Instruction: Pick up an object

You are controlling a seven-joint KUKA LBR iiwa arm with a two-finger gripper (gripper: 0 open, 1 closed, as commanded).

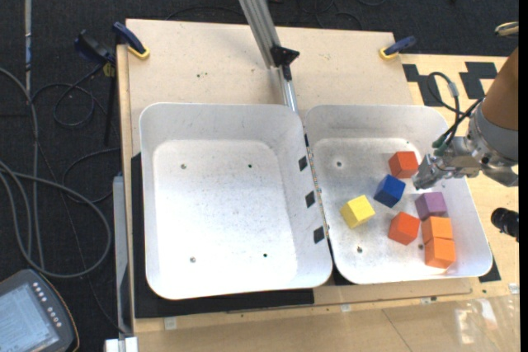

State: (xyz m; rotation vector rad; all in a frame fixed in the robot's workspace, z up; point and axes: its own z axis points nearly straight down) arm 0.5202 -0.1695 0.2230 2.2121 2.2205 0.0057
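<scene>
Purple cube point(431, 204), just under my end effector point(428, 174), looks light, rigid; I'd grip opposite flat faces; I cannot tell its state.

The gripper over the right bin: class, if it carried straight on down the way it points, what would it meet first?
Most likely the purple cube, which sits right under the gripper. The blue cube lies just beside that line, and depth is hard to judge from this slanted view.
</scene>
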